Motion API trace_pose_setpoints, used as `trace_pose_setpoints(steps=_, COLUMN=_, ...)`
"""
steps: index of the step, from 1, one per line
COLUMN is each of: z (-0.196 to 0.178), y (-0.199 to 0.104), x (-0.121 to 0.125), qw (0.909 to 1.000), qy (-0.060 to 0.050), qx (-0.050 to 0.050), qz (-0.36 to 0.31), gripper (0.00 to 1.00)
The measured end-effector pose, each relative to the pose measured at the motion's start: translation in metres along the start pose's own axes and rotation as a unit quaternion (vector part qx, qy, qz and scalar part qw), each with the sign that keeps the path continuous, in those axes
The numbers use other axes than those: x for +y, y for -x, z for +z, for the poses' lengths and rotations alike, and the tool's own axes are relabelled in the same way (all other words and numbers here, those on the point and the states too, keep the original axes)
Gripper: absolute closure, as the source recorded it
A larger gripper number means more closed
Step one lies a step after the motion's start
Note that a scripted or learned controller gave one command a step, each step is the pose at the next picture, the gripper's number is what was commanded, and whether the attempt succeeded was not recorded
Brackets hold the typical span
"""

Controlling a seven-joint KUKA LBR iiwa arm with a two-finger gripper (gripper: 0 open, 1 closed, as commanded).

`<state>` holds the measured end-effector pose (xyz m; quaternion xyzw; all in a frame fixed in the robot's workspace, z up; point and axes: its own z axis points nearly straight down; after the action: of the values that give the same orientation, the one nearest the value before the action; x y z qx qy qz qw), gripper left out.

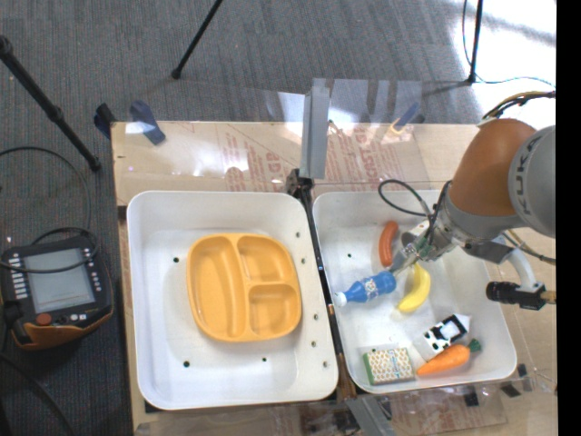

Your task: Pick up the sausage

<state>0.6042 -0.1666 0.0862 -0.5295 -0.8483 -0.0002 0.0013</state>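
Note:
The sausage (388, 242) is a short orange-red link lying nearly upright in the upper left part of the right bin (349, 216). My gripper (408, 254) reaches in from the right, low over the bin, just right of the sausage's lower end. It stands between the sausage and the banana (416, 289). Nothing can be seen held in it.
A blue bottle (368, 289) lies just below the gripper. A carrot (445, 360), a black-and-white box (447, 332) and a green-edged packet (388, 363) lie along the right bin's front. The left bin (154, 243) holds a yellow divided plate (243, 287).

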Motion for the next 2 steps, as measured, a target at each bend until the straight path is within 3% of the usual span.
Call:
trace_pose_setpoints(steps=1, z=-0.091, y=-0.033, x=0.031, qw=0.9836, qy=0.001, qx=-0.001, qz=-0.18, gripper=1.0)
trace_pose_setpoints(steps=2, z=-0.004, y=-0.047, x=0.001, qw=0.9554, qy=0.0, qx=0.0, qz=-0.295, gripper=1.0)
